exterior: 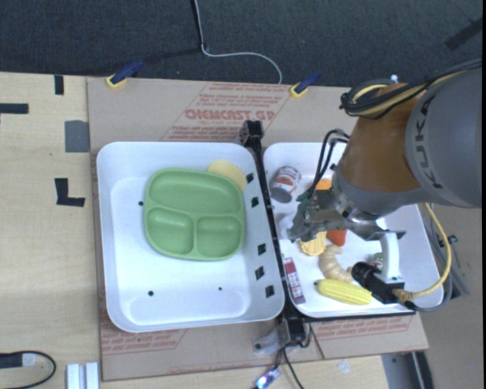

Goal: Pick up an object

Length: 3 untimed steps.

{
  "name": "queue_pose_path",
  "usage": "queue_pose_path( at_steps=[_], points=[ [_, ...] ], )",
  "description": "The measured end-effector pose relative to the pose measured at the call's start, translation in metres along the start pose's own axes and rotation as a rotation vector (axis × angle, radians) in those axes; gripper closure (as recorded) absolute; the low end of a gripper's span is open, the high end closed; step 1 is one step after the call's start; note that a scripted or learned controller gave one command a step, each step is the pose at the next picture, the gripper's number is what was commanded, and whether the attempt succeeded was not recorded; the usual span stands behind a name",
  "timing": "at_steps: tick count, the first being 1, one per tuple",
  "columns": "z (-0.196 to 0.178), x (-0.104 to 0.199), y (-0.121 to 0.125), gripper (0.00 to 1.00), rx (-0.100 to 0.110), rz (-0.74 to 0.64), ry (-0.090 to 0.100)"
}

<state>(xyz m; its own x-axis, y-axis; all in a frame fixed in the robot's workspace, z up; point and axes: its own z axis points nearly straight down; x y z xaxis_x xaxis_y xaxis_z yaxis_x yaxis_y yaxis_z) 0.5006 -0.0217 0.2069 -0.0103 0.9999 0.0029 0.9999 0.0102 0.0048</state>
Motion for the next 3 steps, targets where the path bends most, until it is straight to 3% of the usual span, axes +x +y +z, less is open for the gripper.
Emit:
queue_pose_path(
  at_steps=[1,2,3],
  points=[
    [-0.12,0.094,-0.015,1.0,-0.006,-0.005,0.003],
    [-0.201,0.076,-0.014,1.0,-0.003,0.008,-0.002],
    [-0.236,0.084,-0.015,1.0,0.002,0.007,-0.003]
  ],
)
